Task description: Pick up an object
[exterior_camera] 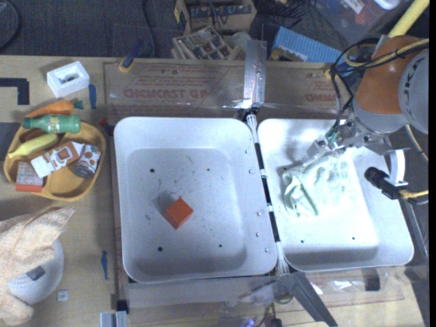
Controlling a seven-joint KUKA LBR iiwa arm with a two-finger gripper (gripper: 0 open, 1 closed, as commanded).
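An orange block (179, 212) lies a little left of centre in the left bin (136, 148). A crumpled pale green and white object (320, 182) rests in the upper middle of the right bin (381, 244). The arm comes in from the right, its orange band (381, 90) above the bin's far right corner. My gripper (304, 163) reaches down and to the left, right over the upper left edge of the pale object. Whether it touches the object I cannot tell.
A yellow bowl (68, 186) with toy food and a green bottle stands left of the bins. A white box (68, 78) sits at the back left, with cloth (30, 244) at the front left. A clear plastic wall (184, 90) runs behind the bins, and cables hang near the arm.
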